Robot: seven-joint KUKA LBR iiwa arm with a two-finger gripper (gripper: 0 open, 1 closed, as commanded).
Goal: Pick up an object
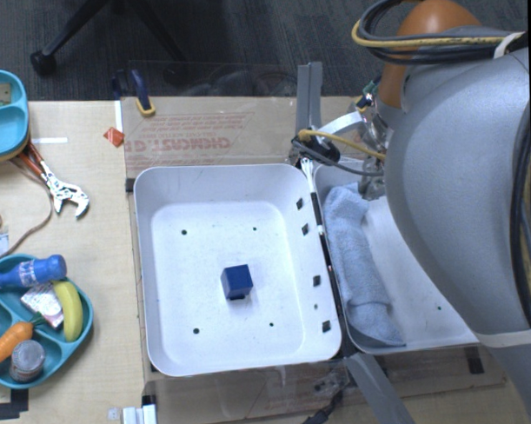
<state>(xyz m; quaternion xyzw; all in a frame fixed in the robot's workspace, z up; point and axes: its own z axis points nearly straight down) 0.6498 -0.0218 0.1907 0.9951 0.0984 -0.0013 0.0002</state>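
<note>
At the far left, well away from the arm, a blue compartment tray (78,331) holds a banana (70,307), a blue-capped bottle (28,272), a carrot (9,343) and a small round tin (25,359); above it lie a silver wrench (63,193) and the corner of a light blue container (8,111). Next comes the left white bin (155,280), where a small blue cube (237,281) sits alone on the floor a little below centre, clear of every wall and well apart from the arm. A cardboard sheet (202,135) lies behind this bin. Across the divider, the right white bin (426,323) holds a pale blue-grey cloth (359,264) bunched along its left wall. The grey arm (464,182) covers most of this bin, its orange band (433,18) at the top and its cabled wrist (346,152) over the bin's upper left corner, just above the cloth. Whether the gripper's fingers are spread or pressed together cannot be told.
</note>
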